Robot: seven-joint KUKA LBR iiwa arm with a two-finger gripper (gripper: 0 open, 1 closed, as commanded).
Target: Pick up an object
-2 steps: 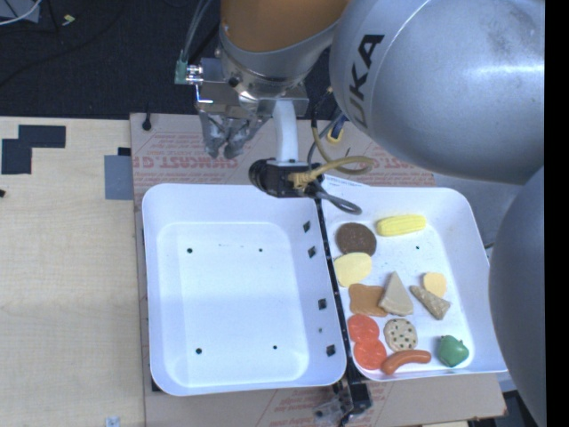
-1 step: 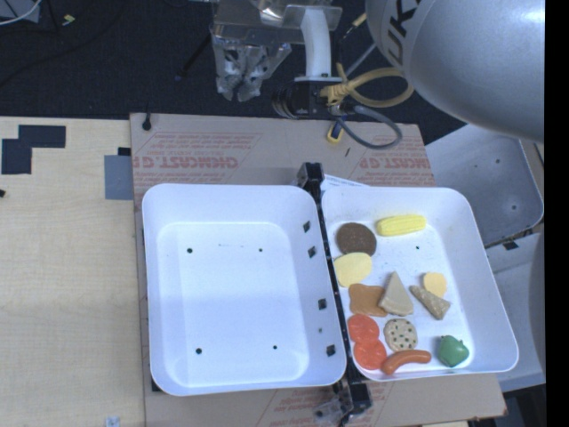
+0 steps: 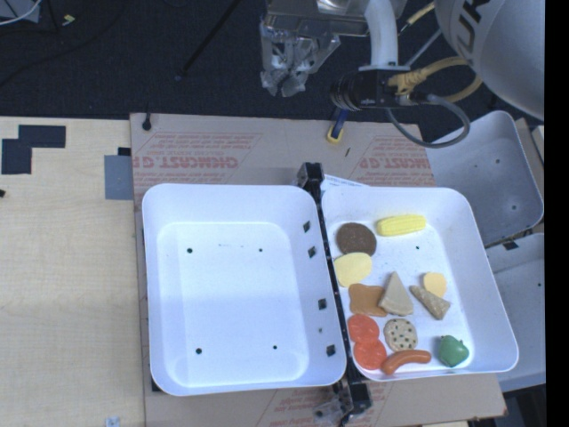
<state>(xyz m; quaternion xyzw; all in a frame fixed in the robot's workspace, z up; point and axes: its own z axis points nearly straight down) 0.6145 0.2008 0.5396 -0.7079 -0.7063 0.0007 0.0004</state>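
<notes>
While gripper (image 3: 286, 76) hung above the bins' far edge w/ nothing in it, jaws' state unclear, food toys incl. corn (image 3: 401, 226) lay in right bin (image 3: 480, 247).

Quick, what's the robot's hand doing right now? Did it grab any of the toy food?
Hand: up high behind the bins, nothing between its fingers. Whether it is open or closed cannot be told.
</notes>
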